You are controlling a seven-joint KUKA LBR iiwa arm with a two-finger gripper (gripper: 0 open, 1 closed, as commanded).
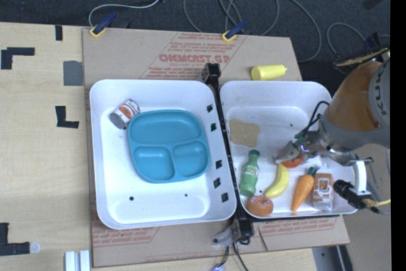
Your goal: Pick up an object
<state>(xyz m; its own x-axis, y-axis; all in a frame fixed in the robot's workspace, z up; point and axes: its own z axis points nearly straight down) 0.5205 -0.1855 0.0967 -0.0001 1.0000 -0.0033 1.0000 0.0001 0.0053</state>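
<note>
My gripper (290,152) hangs low over the right bin (266,95), near its right side. A small red object (292,163) lies just beneath it, partly hidden; I cannot tell whether it is touched. Close by lie a yellow banana (278,181), an orange carrot (302,192), a green bottle (249,172), a round orange piece (259,205) at the front wall, a small printed packet (322,190) and a flat tan slice (244,132).
The left bin (101,136) holds a blue divided plate (169,144) and a small can (124,113) at its back left. A yellow object (268,72) lies on the cardboard behind the right bin. The arm's orange band (355,105) stands over the right bin's right wall.
</note>
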